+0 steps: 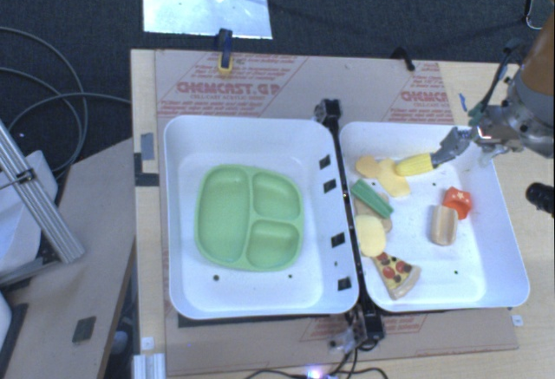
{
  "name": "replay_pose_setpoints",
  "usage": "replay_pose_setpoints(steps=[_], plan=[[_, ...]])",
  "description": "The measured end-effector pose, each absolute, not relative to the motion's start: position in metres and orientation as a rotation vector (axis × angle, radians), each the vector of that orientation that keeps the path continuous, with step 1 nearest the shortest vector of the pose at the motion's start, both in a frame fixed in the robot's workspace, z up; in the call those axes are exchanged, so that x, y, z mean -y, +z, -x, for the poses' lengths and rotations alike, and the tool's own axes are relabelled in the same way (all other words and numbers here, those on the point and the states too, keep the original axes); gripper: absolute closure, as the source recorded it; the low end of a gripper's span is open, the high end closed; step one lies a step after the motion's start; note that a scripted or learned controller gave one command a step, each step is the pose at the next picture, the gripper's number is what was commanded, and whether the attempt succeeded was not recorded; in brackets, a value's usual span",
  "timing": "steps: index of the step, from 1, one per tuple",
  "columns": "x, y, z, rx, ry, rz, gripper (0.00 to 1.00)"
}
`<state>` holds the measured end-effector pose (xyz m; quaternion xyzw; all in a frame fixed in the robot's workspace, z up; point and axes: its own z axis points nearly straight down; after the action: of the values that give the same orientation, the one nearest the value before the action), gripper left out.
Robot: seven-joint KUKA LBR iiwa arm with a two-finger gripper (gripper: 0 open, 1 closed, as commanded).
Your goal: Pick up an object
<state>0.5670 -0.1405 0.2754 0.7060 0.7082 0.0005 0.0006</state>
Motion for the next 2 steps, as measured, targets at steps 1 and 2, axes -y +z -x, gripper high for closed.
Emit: replay_pose_setpoints(steps=[1, 2], plan=[[0.16, 0.166, -0.56, -2.226, -0.008, -2.227, 0.0], [0.094, 0.088, -0.542, -2.233, 0.001, -2.217, 0.0]])
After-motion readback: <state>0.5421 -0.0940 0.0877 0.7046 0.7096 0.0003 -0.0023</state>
